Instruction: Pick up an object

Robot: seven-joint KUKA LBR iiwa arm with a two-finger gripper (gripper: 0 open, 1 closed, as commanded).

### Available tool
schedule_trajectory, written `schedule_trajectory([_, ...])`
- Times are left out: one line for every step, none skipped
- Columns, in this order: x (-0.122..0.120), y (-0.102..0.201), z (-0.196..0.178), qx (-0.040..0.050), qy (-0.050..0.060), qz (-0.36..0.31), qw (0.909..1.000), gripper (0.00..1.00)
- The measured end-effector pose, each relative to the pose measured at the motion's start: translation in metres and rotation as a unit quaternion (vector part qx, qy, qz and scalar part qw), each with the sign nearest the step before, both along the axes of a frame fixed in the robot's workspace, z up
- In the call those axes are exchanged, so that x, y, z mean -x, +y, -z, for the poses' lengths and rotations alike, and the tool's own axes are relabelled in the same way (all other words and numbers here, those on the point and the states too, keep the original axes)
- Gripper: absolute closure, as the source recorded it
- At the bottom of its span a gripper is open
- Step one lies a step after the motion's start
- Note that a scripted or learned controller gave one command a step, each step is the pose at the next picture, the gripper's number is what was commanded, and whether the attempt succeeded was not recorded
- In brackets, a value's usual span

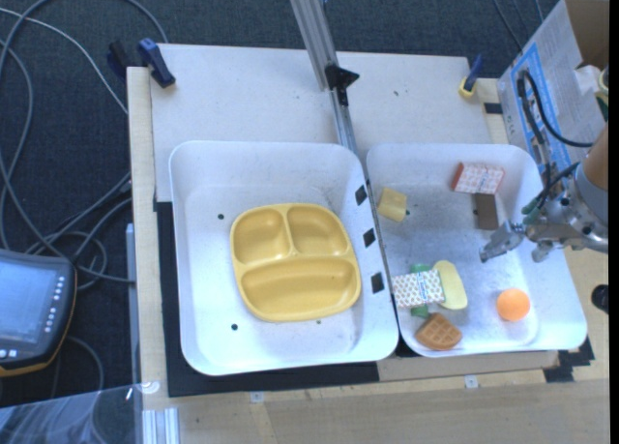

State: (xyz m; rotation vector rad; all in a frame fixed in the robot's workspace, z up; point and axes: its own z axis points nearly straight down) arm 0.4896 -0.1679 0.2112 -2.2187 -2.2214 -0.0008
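The gripper (515,242) hangs over the right bin (556,336) near its right edge, fingers spread and holding nothing. An orange ball (514,305) lies just below it toward the bin's front right corner (a brown block (485,210) sits beside it). The left bin (193,239) carries a yellow divided plate (294,260).

yellow tray (294,263), tool (515,242) over right bin (566,321)

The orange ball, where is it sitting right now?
The orange ball lies in the right bin, near its front right corner, just below the gripper and to the right of the yellow piece and the waffle.
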Motion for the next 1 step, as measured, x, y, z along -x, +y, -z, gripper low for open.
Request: schedule_trajectory([-0.0001, -0.0001, 0.0000, 0.0002, 0.000, 0.000, 1.0000, 0.00])
